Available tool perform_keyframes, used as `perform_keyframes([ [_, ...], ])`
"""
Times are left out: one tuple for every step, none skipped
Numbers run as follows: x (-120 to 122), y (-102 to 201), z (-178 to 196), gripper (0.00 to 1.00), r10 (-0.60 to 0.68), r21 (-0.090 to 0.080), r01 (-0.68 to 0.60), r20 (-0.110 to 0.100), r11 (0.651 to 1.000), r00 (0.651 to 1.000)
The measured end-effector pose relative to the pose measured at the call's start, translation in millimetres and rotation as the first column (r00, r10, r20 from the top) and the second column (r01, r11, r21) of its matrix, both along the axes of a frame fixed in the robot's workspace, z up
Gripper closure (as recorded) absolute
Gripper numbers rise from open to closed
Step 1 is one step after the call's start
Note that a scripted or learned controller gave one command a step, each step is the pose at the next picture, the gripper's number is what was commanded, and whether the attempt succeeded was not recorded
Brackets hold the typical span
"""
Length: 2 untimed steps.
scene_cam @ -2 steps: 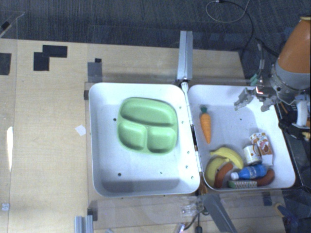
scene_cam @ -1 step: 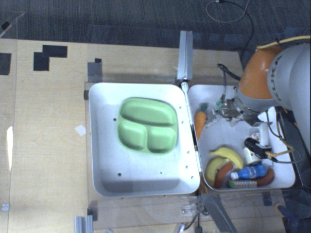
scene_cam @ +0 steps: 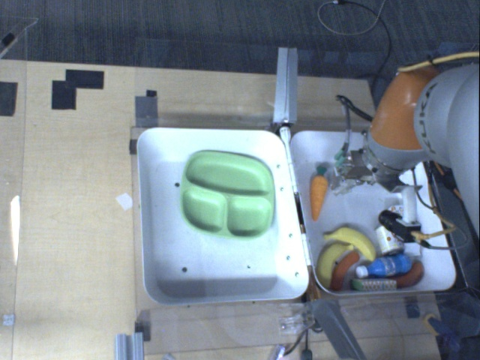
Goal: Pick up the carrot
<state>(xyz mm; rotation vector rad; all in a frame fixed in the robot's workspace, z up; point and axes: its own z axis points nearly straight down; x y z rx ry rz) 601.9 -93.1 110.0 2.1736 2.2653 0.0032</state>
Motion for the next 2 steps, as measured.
perform_keyframes([
  [-6.9, 21.7, 103.2, 1.0, -0.456, -0.001, 0.456, -0.002, 0.89, 0.89],
  [-5.0, 22.6, 110.5, 1.0, -0.448, -0.004, 0.448, -0.003, 0.894, 0.894],
])
